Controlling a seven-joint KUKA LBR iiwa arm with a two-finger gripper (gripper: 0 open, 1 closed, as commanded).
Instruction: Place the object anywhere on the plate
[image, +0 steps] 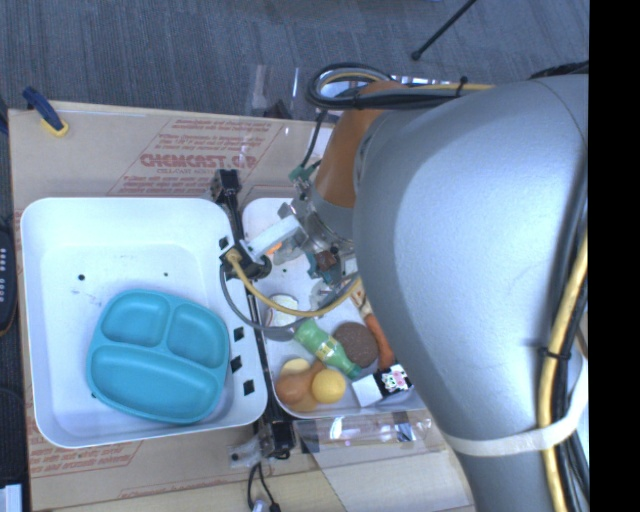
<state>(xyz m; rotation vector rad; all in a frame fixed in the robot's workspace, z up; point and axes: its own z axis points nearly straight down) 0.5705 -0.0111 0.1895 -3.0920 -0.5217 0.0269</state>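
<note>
A light blue divided plate (158, 355) lies in the left bin (60, 240), toward its front. The right bin (262, 215) holds several small objects: a green bottle-shaped piece (322, 343), a brown round cookie (355, 345), a yellow ball (328, 385), an orange-brown piece (294, 385) and a small black-and-white block (394, 380). My gripper (322, 262) hangs over the right bin, above and behind these objects, reaching down from the grey arm. Its fingertips are hidden among cables and the wrist body.
The big grey arm (470, 250) with its orange band (345, 150) covers the right side of the right bin. A yellow hose (250, 290) loops along the wall between the bins. Cardboard (180, 150) lies under both bins.
</note>
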